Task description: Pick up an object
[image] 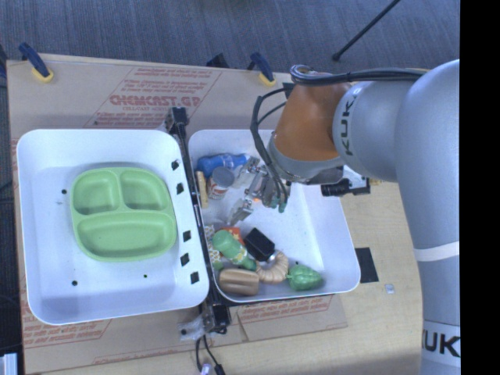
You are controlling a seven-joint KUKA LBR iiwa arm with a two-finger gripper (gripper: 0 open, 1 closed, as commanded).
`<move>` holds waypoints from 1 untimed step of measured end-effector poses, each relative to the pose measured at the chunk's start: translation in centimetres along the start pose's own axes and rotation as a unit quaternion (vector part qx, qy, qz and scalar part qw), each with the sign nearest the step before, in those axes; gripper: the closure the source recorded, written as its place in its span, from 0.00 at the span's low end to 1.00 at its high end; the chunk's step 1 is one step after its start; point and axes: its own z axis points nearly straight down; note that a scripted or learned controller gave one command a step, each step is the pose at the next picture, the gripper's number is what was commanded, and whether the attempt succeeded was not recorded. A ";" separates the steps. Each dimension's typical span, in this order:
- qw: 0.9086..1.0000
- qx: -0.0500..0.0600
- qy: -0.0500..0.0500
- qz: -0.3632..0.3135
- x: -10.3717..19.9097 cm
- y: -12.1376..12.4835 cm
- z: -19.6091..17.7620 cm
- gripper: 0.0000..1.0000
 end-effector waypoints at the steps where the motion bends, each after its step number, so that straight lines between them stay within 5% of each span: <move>1: 0.991 0.000 -0.002 -0.136 -2.5 -0.6 -0.1 0.00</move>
